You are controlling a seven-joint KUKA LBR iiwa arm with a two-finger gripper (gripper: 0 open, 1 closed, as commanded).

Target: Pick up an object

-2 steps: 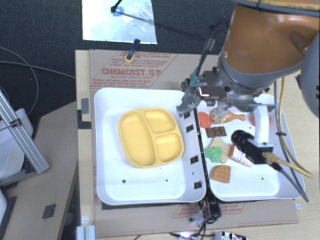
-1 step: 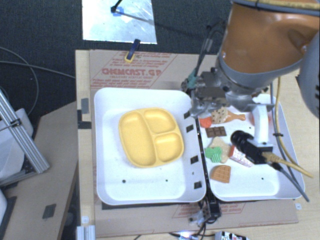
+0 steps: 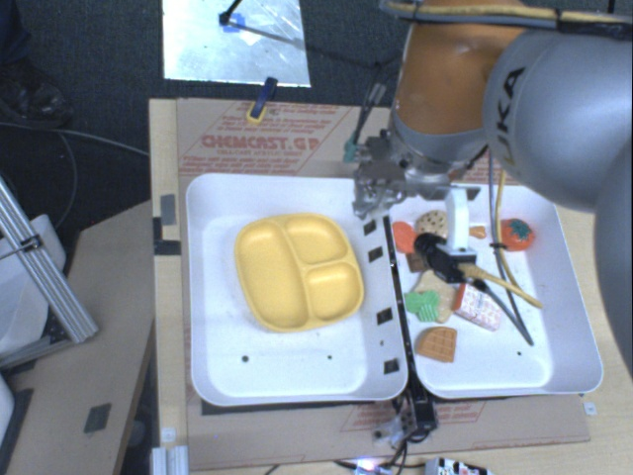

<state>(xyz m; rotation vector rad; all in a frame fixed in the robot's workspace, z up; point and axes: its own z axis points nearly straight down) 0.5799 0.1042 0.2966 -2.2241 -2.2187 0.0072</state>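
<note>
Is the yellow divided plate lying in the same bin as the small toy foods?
No, the yellow divided plate lies alone in the left bin, while the small toy foods lie in the right bin.

Divided plate (image 3: pixel 297 270) in left bin (image 3: pixel 213 364); toys (image 3: pixel 435 305) in right bin (image 3: pixel 569 354).

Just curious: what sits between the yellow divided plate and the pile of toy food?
In the camera view, between the yellow divided plate and the toy food run the bins' adjoining rims with black clips.

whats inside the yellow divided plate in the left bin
Nothing shows in the yellow three-compartment plastic plate: all three sections look bare. It lies in the left white bin, with none of it covered by the grey arm.
</note>
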